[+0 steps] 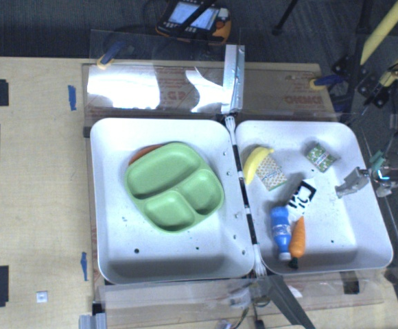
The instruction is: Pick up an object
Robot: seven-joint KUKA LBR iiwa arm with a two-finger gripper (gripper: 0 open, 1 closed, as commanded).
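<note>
1. The tool (355, 181) sits at the right edge of the frame, over the right bin's (336, 249) far side; whether it is apart or together cannot be told.
2. Nothing appears lifted, so picking seems not yet done.
3. Candidates lie in the right bin: a banana (254, 162), a blue bottle (280, 228), an orange carrot (298, 236), a small green packet (320, 156).
4. The left bin (110, 245) holds a green divided tray (174, 186), partly covering something orange-red.
</note>
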